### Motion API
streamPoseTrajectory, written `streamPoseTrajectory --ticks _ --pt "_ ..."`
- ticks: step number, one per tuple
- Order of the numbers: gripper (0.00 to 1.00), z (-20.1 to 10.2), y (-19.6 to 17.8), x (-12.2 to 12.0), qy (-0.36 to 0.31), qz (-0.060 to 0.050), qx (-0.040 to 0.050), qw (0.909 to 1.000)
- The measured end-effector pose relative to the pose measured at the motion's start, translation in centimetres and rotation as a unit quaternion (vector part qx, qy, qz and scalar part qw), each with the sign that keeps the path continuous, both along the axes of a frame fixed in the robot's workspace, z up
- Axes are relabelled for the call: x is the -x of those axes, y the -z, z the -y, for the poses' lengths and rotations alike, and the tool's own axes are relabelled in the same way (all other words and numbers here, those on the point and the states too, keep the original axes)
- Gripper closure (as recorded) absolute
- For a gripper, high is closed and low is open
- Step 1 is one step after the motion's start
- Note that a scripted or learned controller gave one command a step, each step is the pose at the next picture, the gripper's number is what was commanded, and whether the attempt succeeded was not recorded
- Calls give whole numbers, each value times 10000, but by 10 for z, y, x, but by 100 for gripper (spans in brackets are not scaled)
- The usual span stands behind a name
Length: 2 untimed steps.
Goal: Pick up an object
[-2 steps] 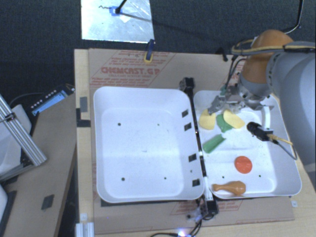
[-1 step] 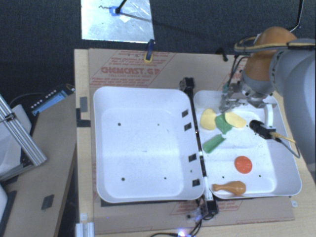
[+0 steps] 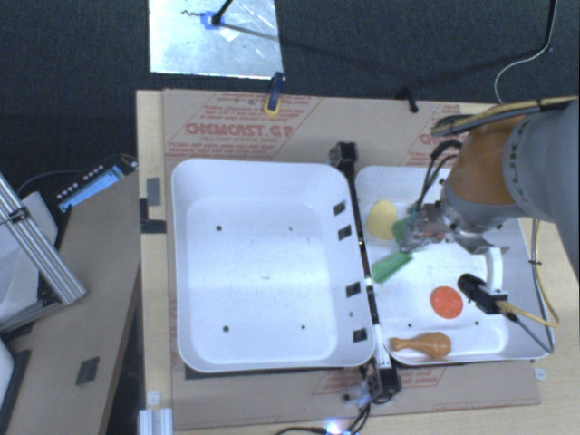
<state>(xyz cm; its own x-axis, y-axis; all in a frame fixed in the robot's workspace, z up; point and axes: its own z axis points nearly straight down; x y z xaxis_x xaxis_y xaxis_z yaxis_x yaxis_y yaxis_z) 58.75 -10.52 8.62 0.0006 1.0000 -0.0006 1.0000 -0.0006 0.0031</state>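
Two shallow white bins sit side by side on the bench (image 3: 154, 352): the left bin (image 3: 263, 261) and the right bin (image 3: 507, 243), where the arm (image 3: 521, 166) reaches in from the right. The end effector (image 3: 415, 232) hangs low in the right bin's left half, just beside a yellow round object (image 3: 381, 216) and just above a green object (image 3: 391, 266); whether it is released or clenched cannot be told. An orange-red disc (image 3: 446, 303) lies lower in the same bin, and a tan pear-shaped object (image 3: 423, 343) rests near the bin's front edge, well apart from the end effector.
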Motion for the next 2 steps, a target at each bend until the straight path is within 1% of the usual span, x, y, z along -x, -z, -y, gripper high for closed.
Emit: streamPoseTrajectory --ticks 1,2 --pt "100 -34 -209 -39 -47 83 4 10000" --pt "100 -36 -390 35 -32 87 2 10000"
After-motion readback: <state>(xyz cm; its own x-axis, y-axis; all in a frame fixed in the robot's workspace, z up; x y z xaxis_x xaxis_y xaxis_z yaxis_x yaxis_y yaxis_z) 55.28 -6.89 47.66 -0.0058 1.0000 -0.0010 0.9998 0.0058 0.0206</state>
